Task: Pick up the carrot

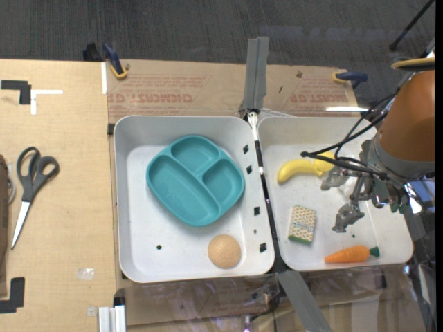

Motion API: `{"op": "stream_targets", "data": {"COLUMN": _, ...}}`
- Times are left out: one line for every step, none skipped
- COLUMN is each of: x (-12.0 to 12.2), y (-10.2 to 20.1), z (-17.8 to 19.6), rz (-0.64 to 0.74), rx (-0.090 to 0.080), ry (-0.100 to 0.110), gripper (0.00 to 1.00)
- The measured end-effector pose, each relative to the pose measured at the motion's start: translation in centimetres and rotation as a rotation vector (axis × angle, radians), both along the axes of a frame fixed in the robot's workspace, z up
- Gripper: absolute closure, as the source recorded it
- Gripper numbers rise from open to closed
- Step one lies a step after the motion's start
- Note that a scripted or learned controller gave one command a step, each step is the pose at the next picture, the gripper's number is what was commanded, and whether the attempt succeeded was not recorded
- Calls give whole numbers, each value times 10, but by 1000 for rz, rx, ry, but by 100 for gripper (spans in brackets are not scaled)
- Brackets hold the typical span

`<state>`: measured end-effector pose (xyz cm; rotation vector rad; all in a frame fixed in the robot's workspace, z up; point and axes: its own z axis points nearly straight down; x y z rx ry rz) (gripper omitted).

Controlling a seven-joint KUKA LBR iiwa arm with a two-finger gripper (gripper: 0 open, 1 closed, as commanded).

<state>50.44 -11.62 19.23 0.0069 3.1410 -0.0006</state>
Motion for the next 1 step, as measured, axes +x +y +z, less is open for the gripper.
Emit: {"op": "stream_targets", "data": {"x": -23, "y": -14, "z": -95, "rz": 282, "rx": -3, "ry": -12, "gripper": 0}}
